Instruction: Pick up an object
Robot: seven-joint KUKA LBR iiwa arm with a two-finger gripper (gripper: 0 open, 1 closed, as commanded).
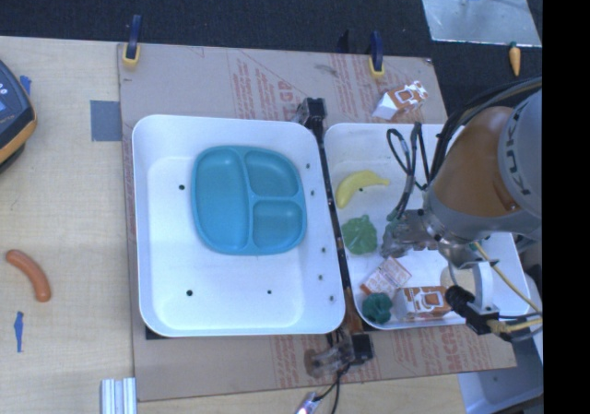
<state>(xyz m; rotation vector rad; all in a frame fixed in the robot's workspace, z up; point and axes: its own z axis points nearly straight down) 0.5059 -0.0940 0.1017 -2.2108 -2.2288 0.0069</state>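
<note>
Camera view: hand (403, 239) low in the right bin (369, 140).
Green object (359, 235) lies just beside it; finger state unclear.

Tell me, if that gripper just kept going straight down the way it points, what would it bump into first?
Most likely the small carton lying just below the gripper, or the green toy beside it. Depth is hard to judge from above, so this is a guess.

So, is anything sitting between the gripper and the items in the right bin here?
Nothing visible does. The gripper hangs low in the right bin, right beside the green object. The banana and the small carton lie uncovered close by.
</note>
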